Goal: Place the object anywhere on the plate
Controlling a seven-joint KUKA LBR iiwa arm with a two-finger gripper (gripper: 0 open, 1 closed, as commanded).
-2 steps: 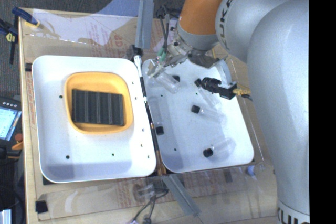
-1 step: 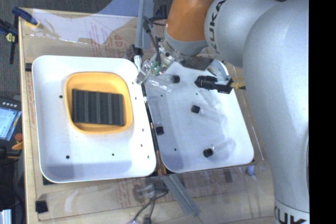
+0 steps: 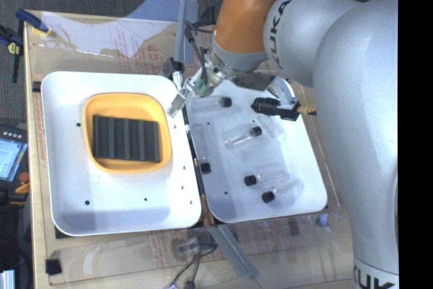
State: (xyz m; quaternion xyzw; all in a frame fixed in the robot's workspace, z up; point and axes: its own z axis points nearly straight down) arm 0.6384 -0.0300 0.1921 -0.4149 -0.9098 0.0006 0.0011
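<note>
A yellow plate [image 3: 122, 103] with a dark ribbed centre lies in the left bin [image 3: 74, 193]. Several clear tubes with black caps lie scattered in the right bin [image 3: 226, 206]: one [image 3: 218, 103] near the back, one [image 3: 245, 136] in the middle and one [image 3: 268, 197] near the front. My gripper [image 3: 184, 93] hangs low over the divide between the two bins, at the back left corner of the right bin, just right of the plate's back corner. The clear tube near the back lies close to its right. Nothing shows plainly in its grasp.
A black cylindrical part [image 3: 275, 107] juts out under the arm over the right bin's back. The big grey arm [image 3: 345, 78] covers the right side. A grey bracket [image 3: 184, 27] stands behind the bins. A handheld device [image 3: 10, 159] lies off the bench's left edge.
</note>
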